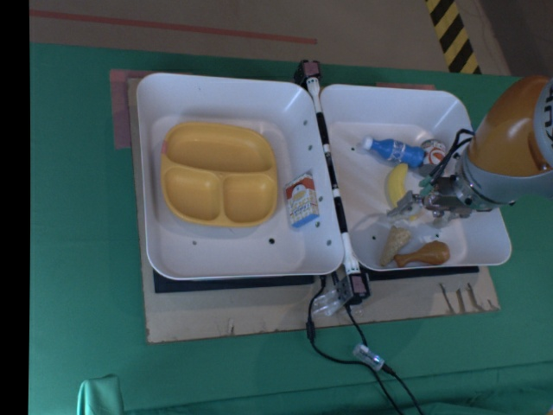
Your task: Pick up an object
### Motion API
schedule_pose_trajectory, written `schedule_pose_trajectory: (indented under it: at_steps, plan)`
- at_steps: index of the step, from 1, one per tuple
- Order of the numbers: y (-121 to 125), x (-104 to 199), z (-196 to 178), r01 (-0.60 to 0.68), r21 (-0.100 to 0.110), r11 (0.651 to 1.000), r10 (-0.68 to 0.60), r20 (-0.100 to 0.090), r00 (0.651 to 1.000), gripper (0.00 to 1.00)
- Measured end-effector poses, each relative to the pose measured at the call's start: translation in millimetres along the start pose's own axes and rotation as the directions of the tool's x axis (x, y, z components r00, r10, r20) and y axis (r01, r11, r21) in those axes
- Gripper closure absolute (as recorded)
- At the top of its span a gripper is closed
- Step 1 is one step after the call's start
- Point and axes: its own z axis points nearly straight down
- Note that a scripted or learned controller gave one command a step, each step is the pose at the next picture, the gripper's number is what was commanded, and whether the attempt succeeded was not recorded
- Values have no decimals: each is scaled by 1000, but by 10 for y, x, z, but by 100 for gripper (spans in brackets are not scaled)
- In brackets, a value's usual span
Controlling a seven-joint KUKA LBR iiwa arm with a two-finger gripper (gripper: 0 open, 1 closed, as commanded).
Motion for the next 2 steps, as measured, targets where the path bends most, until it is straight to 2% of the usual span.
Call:
schedule_pose_trajectory:
  at_steps: [1,2]
  plan:
    - [377,250,4,1,-1,1000,-1,1,1000,0]
    - [402,211,-145,-7,-15,1000,7,7,1000,100]
